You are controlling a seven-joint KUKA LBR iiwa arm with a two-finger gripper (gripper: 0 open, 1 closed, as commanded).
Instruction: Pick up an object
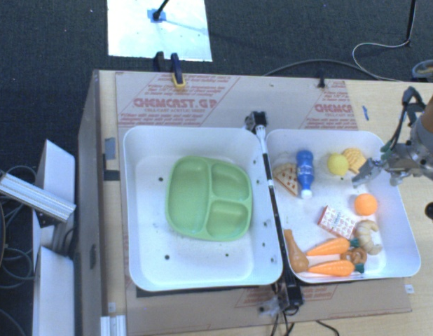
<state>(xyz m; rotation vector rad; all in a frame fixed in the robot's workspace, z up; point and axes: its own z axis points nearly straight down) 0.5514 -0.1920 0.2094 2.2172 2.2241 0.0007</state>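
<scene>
Approach stage, before any grasp. I see the gripper (376, 168) at the right rim of the right bin (413, 257), its fingers pointing toward the bin's interior; nothing lies between them, and I cannot tell from this slanted view whether they stand apart or together.

Candidate objects, placed from the gripper: the orange ball (366, 204) sits just below it and is the nearest; the yellow ball (337, 164) lies to its left, touching a ridged yellow piece (354, 158); the blue bottle (305, 172) is farther left, beside a waffle wedge (287, 179). Well below are a patterned box (337, 221), two carrots (333, 256), and a drumstick (294, 251).

The left bin (143, 187), far left of the gripper, holds a green divided plate (209, 199).

My judgement: the next move calls for centring over one isolated item, probably the orange ball, then descending. A round toy may roll off the fingers.
</scene>
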